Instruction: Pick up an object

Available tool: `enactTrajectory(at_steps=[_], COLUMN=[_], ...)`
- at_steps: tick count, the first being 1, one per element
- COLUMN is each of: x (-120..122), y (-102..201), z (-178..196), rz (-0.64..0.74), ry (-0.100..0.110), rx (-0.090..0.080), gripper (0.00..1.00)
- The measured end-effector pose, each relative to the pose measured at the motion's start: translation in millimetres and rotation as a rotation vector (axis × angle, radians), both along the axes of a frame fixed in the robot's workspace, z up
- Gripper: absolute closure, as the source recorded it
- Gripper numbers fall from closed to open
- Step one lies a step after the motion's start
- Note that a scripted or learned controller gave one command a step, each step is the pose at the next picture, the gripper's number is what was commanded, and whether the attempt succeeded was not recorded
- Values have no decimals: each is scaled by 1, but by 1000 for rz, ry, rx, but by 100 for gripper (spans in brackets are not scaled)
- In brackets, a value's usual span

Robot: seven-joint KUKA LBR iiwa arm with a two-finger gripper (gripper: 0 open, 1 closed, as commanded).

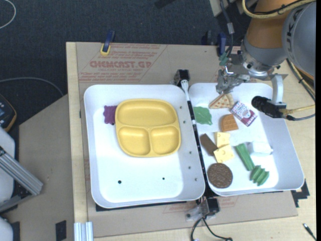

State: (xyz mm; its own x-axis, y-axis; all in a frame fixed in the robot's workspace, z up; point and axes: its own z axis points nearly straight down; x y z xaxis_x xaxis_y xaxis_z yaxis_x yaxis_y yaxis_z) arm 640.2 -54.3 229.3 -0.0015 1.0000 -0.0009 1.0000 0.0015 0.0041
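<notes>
Hovering at the far end of the right bin, just above a triangular cracker-like wedge: the gripper, metal fingers pointing down toward the wedge. Impossible to tell whether open or closed from this slant; nothing seen between them.

Lying just right of the wedge, a small red-and-white packet. Sitting just below the wedge, an orange-brown biscuit-shaped piece. Resting left of the wedge, against the bin's inner wall, a green leaf-shaped piece.

Spreading farther from the wedge toward the near rim: two yellow cheese-like squares, a dark brown strip beside them, a round brown patty, a long green bean-like piece and a smaller green bunch. Lying right of the green pieces, a pale white scrap, hard to identify.

Looming above and right of the wedge, the grey arm with its orange band, a black cylinder jutting over the bin's right side.

Sitting well left of the wedge, in the left bin, a yellow three-compartment plate, with a purple piece touching its left edge.
</notes>
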Motion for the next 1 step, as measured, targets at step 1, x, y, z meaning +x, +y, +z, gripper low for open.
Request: enactTrajectory(at_steps=[1], x=[-3], y=[11], z=[-15], rz=[0], ry=[7], rx=[1], gripper=[100])
